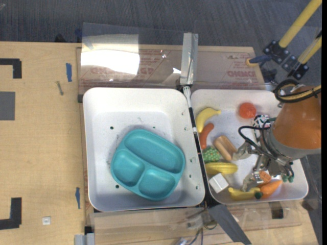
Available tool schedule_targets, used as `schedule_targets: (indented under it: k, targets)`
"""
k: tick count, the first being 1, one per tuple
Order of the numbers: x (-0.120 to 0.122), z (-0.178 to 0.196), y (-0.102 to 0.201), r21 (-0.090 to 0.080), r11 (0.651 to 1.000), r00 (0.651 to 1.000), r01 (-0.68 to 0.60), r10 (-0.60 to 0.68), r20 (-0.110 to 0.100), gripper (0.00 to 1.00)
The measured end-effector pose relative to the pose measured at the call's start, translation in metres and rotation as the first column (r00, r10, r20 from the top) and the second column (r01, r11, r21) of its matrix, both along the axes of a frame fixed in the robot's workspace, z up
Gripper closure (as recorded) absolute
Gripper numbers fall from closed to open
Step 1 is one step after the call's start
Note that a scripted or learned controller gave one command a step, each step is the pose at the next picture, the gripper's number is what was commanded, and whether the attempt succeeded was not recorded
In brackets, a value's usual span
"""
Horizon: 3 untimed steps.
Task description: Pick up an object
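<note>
Fingers [251, 179] of the gripper [258, 174] stand apart, pointing down into the right bin [301, 190] near its front right corner, with nothing clearly clamped between them. A small orange piece [264, 176] shows just beside the fingertips; whether it touches them cannot be told. The arm [300, 126], with its orange band, hangs over the bin's right side.

Just in front of the gripper lies a carrot [271, 188], and to its left a small yellow piece [242, 193] by the front wall. A white block [218, 182] sits left of that, with a yellow fruit [220, 168] behind it. Further back are a tan roll [225, 147], a green clump [209, 153], a red pepper [206, 134] along the left wall, and a banana [207, 115]. A red ball [248, 109] rests near the back wall, with a black-and-white item [261, 120] close beside it.

The left bin [97, 106] holds 1 teal plate [148, 163] with 3 compartments, lying well apart from the gripper.
</note>
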<state>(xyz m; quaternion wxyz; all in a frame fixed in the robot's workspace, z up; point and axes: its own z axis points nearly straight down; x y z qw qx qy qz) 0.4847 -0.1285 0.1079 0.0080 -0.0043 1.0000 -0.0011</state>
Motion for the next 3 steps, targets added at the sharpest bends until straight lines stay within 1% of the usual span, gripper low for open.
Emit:
schedule_targets:
  k: [1,2,3]
  targets:
    - [0.065,0.038,0.034,0.005,0.847,0.847,0.532,-0.532,-0.009,0.0]
    - [0.019,-0.01,0.031,0.007,0.866,0.866,0.499,-0.499,0.001,0.0]
    - [0.017,-0.012,0.033,0.012,0.851,0.851,0.525,-0.526,0.014,0.0]
